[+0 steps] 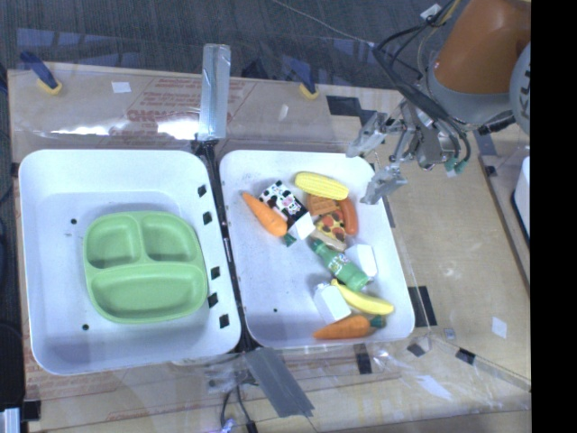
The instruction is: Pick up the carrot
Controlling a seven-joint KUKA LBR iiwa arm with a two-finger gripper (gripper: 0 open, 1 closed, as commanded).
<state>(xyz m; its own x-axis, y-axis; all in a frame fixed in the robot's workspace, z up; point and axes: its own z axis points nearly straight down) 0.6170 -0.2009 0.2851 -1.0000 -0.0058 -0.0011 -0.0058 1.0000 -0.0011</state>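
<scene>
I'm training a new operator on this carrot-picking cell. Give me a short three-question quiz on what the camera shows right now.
1. True or false: the green divided plate lies in the same bin as the toy food.
2. Multiple choice: where is the tool? A) over the left bin's middle, B) near the far right corner of the right bin, C) beside the banana.
3. Fill in: two carrots show, one near the right bin's left side by the black-and-white carton, the other at its ____ edge, just below the banana.

Key: 1 false; 2 B; 3 near (bottom).
</scene>
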